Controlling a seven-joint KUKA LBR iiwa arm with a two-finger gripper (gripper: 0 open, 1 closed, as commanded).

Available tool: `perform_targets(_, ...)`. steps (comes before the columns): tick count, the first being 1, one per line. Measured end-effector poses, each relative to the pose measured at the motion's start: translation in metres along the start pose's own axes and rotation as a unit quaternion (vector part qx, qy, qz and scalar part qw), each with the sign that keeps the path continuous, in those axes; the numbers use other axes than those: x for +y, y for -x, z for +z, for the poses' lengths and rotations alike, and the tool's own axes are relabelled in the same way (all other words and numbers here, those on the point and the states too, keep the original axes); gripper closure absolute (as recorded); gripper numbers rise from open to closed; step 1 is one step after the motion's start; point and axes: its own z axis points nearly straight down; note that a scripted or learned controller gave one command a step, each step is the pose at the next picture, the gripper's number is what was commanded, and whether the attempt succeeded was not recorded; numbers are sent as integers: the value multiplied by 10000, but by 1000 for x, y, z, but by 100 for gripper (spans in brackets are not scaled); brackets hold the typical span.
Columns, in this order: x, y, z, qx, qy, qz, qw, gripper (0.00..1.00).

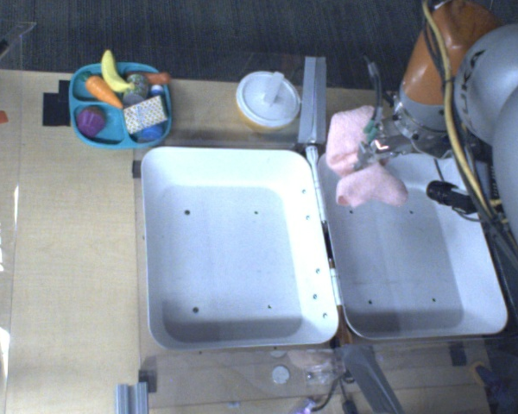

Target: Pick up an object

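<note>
A blue tray (112,136) sits on the wooden bench (60,257) at about ten o'clock in the view, well apart from the arm. It holds a yellow banana (114,72), an orange carrot (102,90), a purple piece (91,121) and a speckled block (146,113) packed side by side.

Further right, at about twelve o'clock, a round white lid (268,98) on a yellow rim rests on the bench, just beyond the far edge of the left bin (233,248). That bin lies near the middle of the view.

A grey bar (312,102) stands between the lid and the cloth, above the seam where the two bins meet.

The right bin (419,274) touches the left bin along that seam. At its far left corner, at about one o'clock, a pink cloth (359,160) hangs bunched in two lobes, one above the other, over the bin's floor.

The gripper (377,140) is closed on the cloth's right side, with the fabric pinched between its fingers. Behind it, at two o'clock, the grey arm (501,76) with its orange band (440,46) reaches in from the right edge.
</note>
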Motion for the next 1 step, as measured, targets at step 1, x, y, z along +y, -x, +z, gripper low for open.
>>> perform_targets(1,11,-32,-13,-1,-8,-525,9986,100)
